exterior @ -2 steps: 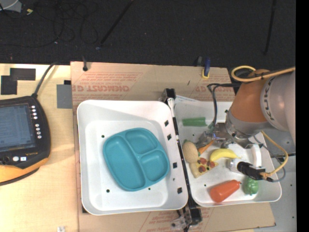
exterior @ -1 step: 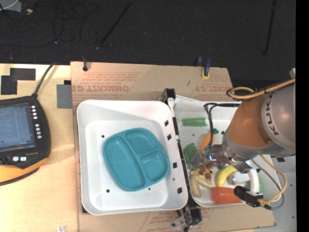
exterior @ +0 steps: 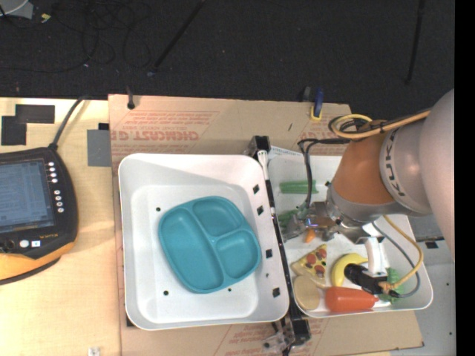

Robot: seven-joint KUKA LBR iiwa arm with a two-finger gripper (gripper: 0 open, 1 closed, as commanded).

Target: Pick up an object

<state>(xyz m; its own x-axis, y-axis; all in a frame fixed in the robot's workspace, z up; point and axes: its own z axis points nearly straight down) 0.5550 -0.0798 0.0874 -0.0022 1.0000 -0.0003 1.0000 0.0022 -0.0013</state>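
Note:
My gripper (exterior: 315, 225) is low in the right bin (exterior: 420, 297), near its left wall, below the orange band of the arm (exterior: 361, 173). A small orange piece (exterior: 310, 236) lies right under the gripper, and a green leafy toy (exterior: 286, 218) is just to its left. Whether either one touches the gripper is hidden by the wrist. Toward the near side lie a pizza slice (exterior: 315, 261), a yellow banana (exterior: 341, 265), a tan rounded piece (exterior: 306, 293) and a red-orange carrot-like toy (exterior: 350, 300). A green stick-shaped toy (exterior: 295, 188) rests at the far side.
The left bin (exterior: 141, 199) holds a teal divided plate (exterior: 208, 242). A ridge with black clips (exterior: 265, 221) separates the two bins. A tablet-like pendant (exterior: 30, 202) sits on the bench at far left. Cables run above the bins.

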